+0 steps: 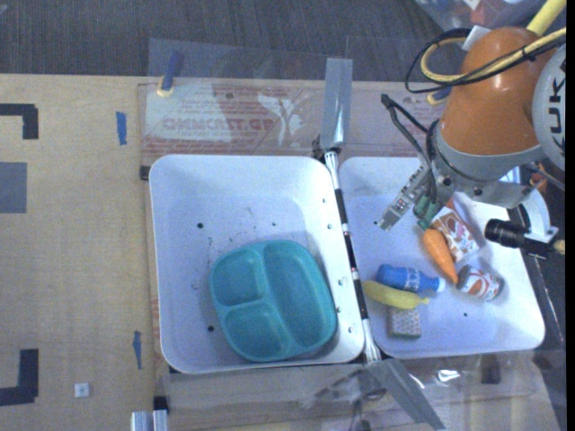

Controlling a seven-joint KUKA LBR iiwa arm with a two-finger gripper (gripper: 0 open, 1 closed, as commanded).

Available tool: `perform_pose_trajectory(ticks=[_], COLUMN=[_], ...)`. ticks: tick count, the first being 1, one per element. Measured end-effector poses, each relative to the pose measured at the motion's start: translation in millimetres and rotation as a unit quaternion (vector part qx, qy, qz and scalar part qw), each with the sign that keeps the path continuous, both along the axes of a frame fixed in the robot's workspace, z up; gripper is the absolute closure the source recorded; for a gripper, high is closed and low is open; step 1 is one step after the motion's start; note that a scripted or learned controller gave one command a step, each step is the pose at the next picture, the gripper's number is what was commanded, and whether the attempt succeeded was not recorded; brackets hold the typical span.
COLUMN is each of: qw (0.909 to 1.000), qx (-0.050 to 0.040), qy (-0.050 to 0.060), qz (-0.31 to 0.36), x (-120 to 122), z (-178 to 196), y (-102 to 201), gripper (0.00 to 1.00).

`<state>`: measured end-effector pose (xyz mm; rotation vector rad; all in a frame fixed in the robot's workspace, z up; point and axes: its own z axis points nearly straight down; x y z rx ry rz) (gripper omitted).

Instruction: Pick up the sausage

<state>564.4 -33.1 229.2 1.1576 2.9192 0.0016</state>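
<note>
gripper (pixel 400 209) sits in the upper part of the right bin (pixel 512 330), fingers slanting down-left – cannot tell how wide they stand, nothing seen between them. sausage not made out for certain among the items at right of frame – carrot (pixel 439 252), blue bottle (pixel 409 279), banana (pixel 393 295). teal tray (pixel 269 299) lies in the left bin (pixel 180 196).
</note>
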Motion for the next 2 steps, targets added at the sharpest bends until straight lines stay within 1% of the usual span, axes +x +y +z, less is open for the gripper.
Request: perform_pose_trajectory(ticks=[1,2], qw=[0.9928,0.9943], qx=[0.0000,-0.0003], qy=[0.001,-0.002], qz=[-0.120,-0.107], x=[-26.5,-8.7], z=[1.7,43.7], y=[-76.9,-18.0], gripper=[1.00,1.00])
